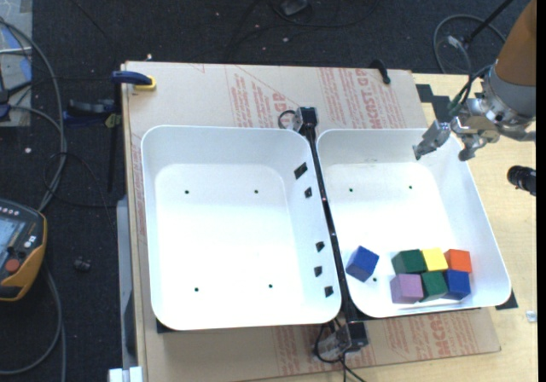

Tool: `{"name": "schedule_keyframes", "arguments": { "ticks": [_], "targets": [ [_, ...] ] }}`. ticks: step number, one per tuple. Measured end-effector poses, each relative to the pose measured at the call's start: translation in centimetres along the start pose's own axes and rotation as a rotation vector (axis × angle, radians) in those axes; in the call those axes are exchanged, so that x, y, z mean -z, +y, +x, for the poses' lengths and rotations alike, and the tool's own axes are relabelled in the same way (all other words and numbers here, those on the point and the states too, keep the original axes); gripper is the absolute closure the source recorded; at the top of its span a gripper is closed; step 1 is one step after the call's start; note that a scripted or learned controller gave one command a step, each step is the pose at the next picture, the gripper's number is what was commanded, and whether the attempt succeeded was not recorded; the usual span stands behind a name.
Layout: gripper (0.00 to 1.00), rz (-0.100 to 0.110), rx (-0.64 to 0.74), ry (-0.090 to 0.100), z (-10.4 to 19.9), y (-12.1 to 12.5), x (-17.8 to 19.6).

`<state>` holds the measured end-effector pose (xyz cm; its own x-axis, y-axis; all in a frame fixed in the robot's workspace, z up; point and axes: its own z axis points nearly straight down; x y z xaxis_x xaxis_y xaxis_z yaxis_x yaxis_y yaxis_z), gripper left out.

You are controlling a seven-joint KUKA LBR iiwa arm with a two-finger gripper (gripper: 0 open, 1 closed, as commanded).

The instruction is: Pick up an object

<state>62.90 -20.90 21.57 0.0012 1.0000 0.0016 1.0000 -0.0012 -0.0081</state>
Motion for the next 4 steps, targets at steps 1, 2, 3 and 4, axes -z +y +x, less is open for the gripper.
{"name": "schedule_keyframes", "arguments": {
  "ticks": [1, 2, 3, 4],
  "targets": [
    [0.00, -0.009, 0.001, -0.002, 0.0, 0.2, 0.5],
    [0.00, -0.006, 0.001, -0.001, 0.0, 0.0, -3.7],
    [0.00, -0.005, 0.002, -0.001, 0.4, -0.6, -8.1],
    [0.00, -0.004, 0.001, 0.000, 0.5, -0.6, -13.0]
  ]
}}
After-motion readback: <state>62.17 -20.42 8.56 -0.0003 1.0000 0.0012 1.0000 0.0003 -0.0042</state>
